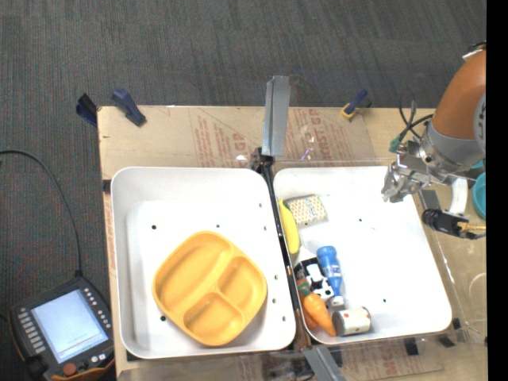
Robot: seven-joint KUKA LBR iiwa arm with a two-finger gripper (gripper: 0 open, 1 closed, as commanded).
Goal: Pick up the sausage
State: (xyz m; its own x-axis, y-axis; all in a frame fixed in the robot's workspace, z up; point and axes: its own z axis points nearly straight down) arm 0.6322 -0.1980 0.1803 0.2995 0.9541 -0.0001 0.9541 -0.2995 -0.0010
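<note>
1. Dark grey carpet is surrounding a cardboard-topped bench (214,137), which is carrying 2 shallow white bins side by side.
2. A teach pendant (59,329) is lying on the carpet at 8 o'clock from the bench, its cable trailing up the frame's side.
3. The left bin (135,193) is holding a yellow divided plate (210,287), sitting toward its 5 o'clock part.
4. The right bin (397,252) is keeping its clutter along the 9 o'clock wall: a patterned pack (306,209) at the top, a yellow banana-like piece (290,230) just beside it, then a blue bottle (329,267) touching a black-and-white item (309,275), with an orange tapered piece (317,312) and a pale cylinder (352,321) at 6 o'clock.
5. The sausage is lying somewhere in that cluster; which piece it is cannot be told.
6. The gripper (399,183) is hanging over the right bin's 1 o'clock corner, well apart from the cluster and carrying nothing visible; whether it is open or closed cannot be told.
</note>
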